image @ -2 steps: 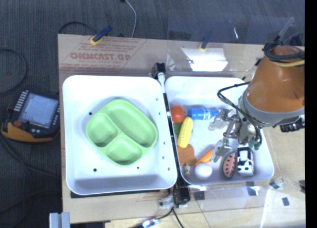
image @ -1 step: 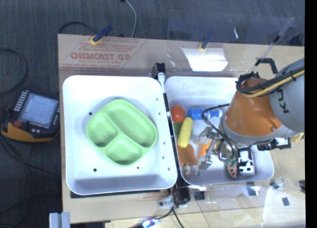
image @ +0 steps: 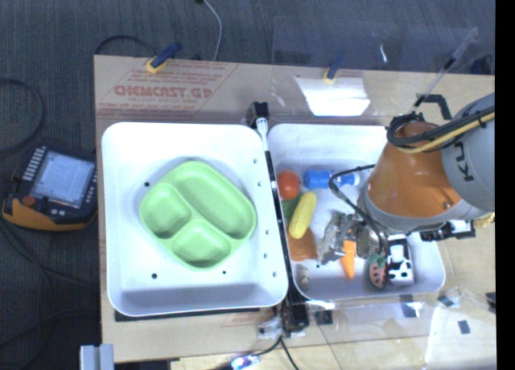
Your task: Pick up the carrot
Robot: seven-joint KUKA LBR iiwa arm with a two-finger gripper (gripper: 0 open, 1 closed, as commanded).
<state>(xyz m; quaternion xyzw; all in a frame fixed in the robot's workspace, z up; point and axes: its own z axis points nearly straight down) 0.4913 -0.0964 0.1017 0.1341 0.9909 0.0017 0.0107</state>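
The hand, its grip unreadable from here, hangs just beside the carrot, likely light, stiff, slick plastic, best pinched mid-body.

Setting: robotics laboratory or test cell. Evidence: industrial arm, grey with an orange band, reaching over a wooden bench standing on dark grey carpet. Bench top covered by a printed cardboard sheet held at the far edge by a blue-and-yellow clamp. Two shallow white bins side by side on it. Handheld control pendant with lit screen lying on the floor off the bench's left edge, black cables trailing from it. Plastic toy food as handling stock.
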